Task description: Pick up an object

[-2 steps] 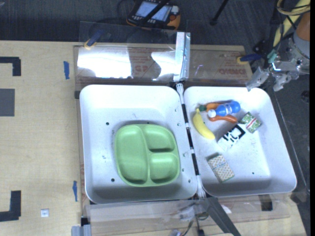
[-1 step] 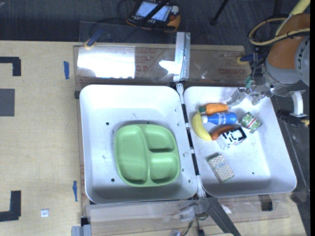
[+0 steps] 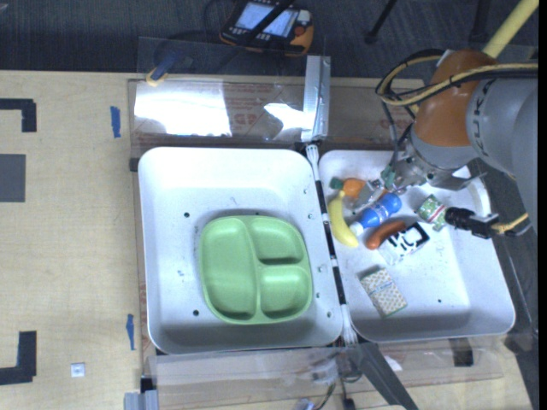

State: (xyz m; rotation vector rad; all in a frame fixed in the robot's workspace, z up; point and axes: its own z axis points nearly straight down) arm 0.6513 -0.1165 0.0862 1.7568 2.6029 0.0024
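Note:
The right bin (image 3: pixel 444 306) holds a cluster of small objects near its back left. A yellow banana (image 3: pixel 342 222) lies along the left wall. Beside it are a blue bottle (image 3: pixel 381 211), a red-orange sausage-shaped piece (image 3: pixel 389 231) and an orange piece (image 3: pixel 351 186). A black-and-white card (image 3: pixel 411 239) and a small green-and-white box (image 3: pixel 431 209) lie to the right of them. A patterned packet (image 3: pixel 385 290) lies alone nearer the front. My gripper (image 3: pixel 397 176) hangs low over the back of the cluster, just above the blue bottle.
The left bin (image 3: pixel 171 186) holds a green divided plate (image 3: pixel 255 267). The grey arm with its orange band (image 3: pixel 449 109) fills the back right corner over the right bin. Cables loop above it. A clear panel (image 3: pixel 222 109) stands behind the left bin.

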